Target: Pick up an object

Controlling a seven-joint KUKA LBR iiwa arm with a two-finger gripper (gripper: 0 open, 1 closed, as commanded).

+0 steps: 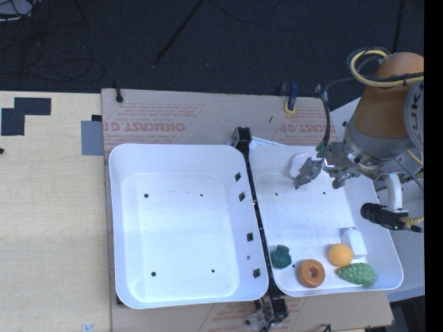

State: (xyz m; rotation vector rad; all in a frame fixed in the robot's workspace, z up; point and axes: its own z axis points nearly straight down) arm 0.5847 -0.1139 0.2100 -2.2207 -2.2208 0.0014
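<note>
Hand (320,173): hovering over the right shallow white bin (304,206), grip state impossible to tell.
Near edge: lying close together, orange ring-shaped doughnut (311,273), round orange ball (340,254).

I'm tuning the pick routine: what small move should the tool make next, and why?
Probably travel toward the near edge of the right bin. The tool hangs over bare floor at the far side, while the doughnut, orange ball and both green pieces lie along the near edge.
</note>
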